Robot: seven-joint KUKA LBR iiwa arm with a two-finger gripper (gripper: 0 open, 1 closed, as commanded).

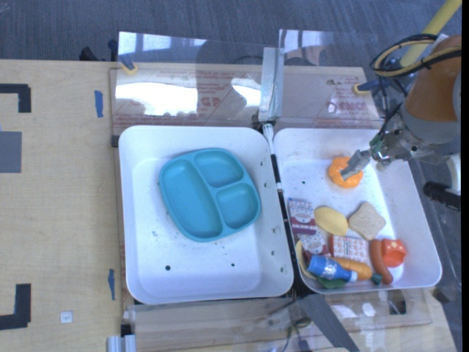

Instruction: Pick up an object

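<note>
My gripper (355, 165) reaches in from the right and is down in the right bin (421, 218), its tip right over an orange round toy (342, 174) near the bin's back. The tip overlaps the toy's upper right side; whether it grips the toy is not clear. Further forward in the same bin lie a yellow lemon-shaped piece (331, 220), a slice of toy bread (366, 220), a red piece (393, 251), a sausage (379, 261), a blue bottle (325, 268) and two printed packets (301, 215).
The left bin (139, 226) holds a blue divided plate (211, 193). A clear wall with a metal post (270, 86) stands behind both bins. Black cables (399, 53) loop above the arm at the upper right.
</note>
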